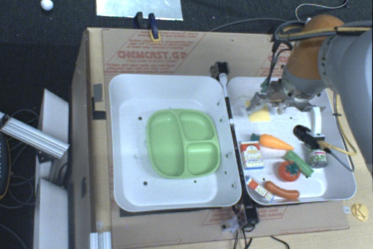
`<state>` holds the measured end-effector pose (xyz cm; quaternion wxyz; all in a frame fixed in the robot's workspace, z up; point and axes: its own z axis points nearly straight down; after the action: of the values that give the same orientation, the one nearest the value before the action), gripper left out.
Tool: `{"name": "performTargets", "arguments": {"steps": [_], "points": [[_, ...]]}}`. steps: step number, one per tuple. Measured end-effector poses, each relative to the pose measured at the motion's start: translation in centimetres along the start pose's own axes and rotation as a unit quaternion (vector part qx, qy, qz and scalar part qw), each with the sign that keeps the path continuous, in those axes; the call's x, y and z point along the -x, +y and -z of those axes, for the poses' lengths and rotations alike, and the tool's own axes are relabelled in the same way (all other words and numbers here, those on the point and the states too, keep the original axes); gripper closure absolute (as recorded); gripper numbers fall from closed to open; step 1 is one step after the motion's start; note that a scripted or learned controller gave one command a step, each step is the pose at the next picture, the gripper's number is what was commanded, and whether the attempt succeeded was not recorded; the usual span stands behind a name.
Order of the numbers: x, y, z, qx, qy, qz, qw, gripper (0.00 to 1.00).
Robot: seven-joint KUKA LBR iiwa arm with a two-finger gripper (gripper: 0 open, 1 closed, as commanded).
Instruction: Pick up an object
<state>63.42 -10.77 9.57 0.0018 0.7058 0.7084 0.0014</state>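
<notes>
One gripper (263, 101) blurred over yellow item (260, 116).

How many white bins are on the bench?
2. The left bin holds a green divided plate. The right bin holds toy foods, including a carrot and a tomato, under the arm.

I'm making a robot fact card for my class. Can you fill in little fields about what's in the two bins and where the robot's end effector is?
left bin: holds a green divided plate
right bin: holds toy food
toy food: yellow piece, carrot, tomato, sausage, small red and white carton
arm: grey with an orange band, reaching in from the right
end effector: low over the back of the right bin, just above the yellow piece
holding anything: cannot tell
</notes>
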Motion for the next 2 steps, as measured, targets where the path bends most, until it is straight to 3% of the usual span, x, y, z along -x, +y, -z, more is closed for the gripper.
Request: {"name": "performTargets", "arguments": {"steps": [1, 2], "points": [[1.3, -0.9, -1.1, -0.002, 0.0, -0.001, 1.0, 0.0], [1.3, -0.8, 0.0, 0.0, 0.0, 0.0, 1.0, 1.0]]}}
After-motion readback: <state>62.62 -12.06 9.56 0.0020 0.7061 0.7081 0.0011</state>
